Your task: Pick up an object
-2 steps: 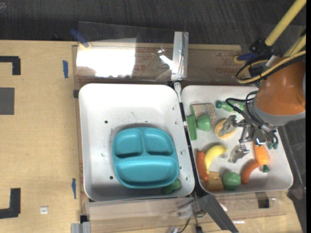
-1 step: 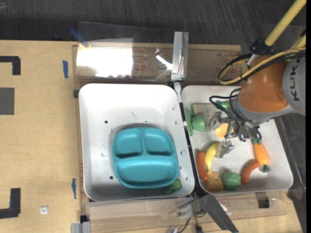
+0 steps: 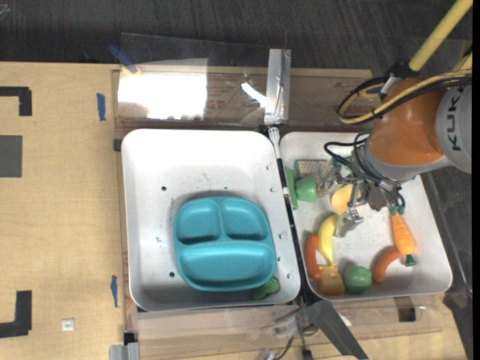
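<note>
Teal tray (image 3: 223, 251) in left bin (image 3: 142, 163); toy food in right bin (image 3: 433, 272); hand (image 3: 352, 201) state unclear.

The worktop (image 3: 52, 223) looks like matt, pale wood or fibreboard. Both bins, left (image 3: 142, 156) and right (image 3: 431, 235), are smooth white plastic with a soft sheen. The teal divided tray (image 3: 223, 242) is smooth, slightly glossy plastic. The toy banana (image 3: 327, 235) and carrot (image 3: 403, 235) look like glossy plastic.
</note>
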`<state>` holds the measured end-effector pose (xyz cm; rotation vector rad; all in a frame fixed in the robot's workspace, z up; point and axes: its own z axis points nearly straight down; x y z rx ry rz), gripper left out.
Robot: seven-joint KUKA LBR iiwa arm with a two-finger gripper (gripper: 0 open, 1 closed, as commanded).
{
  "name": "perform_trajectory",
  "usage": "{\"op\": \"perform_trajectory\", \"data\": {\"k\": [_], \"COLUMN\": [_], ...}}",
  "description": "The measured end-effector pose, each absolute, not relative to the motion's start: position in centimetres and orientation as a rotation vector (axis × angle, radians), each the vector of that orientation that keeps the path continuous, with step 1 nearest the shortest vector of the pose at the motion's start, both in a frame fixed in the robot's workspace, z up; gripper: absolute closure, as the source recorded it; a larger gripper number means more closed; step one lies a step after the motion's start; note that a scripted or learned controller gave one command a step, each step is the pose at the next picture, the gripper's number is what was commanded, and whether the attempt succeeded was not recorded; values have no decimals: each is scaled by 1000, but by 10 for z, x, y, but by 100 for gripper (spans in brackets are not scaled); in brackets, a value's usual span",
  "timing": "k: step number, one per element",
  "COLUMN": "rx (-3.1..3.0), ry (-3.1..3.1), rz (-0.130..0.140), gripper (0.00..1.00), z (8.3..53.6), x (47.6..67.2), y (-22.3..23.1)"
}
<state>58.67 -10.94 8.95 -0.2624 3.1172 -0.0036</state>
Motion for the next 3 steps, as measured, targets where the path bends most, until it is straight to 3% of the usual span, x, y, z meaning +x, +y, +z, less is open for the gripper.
{"op": "perform_trajectory", "data": {"k": [1, 2, 3], "rx": [-288, -290, -185], "ry": [3114, 3099, 3117], "rz": [-10, -12, -6], "gripper": [0, 100, 100], "z": [90, 104, 238], "x": [585, 589, 639], "y": [-102, -101, -129]}}
